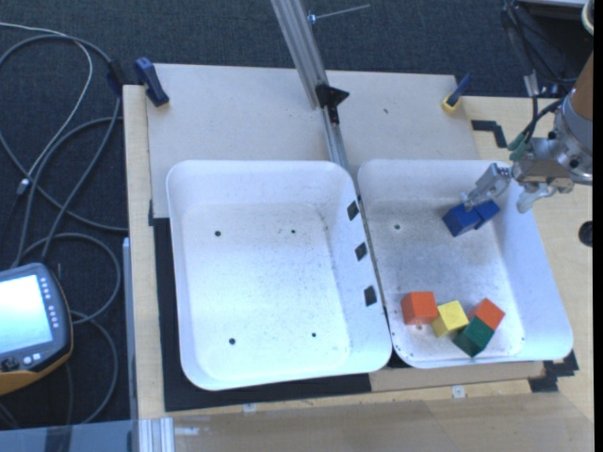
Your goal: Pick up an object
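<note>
My left bin point(188, 196) holds nothing I need; the right bin point(537, 252) has the blue block point(469, 217) up top, cubes point(452, 318) clustered below. My gripper point(509, 188) sits spread, one finger touching the block. I'd centre over it, then close squarely before lifting.

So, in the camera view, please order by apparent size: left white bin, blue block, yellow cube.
1. Left white bin, by far the largest.
2. Blue block.
3. Yellow cube, only slightly smaller; its distance differs, so unsure.
</note>
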Action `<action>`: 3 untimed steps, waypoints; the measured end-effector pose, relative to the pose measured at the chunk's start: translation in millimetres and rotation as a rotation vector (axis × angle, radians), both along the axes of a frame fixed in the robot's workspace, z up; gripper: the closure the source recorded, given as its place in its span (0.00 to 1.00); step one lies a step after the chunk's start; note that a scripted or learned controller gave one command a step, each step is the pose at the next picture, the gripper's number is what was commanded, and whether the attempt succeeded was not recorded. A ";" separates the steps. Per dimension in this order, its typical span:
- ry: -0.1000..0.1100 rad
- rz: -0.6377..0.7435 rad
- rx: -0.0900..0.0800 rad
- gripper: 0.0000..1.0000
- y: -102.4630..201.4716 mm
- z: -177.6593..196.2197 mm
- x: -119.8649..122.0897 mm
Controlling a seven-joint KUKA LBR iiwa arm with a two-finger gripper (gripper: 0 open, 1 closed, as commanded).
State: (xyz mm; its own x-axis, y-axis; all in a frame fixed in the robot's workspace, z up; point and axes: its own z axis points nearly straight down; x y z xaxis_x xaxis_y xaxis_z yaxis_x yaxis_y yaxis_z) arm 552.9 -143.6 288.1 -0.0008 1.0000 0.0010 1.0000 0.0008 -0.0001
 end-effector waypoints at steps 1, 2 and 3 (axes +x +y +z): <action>0.008 -0.002 0.002 0.00 -28.1 -186.8 9.7; 0.009 0.002 0.000 0.00 -20.2 -188.0 79.5; 0.021 -0.002 0.001 0.00 -8.0 -191.0 92.0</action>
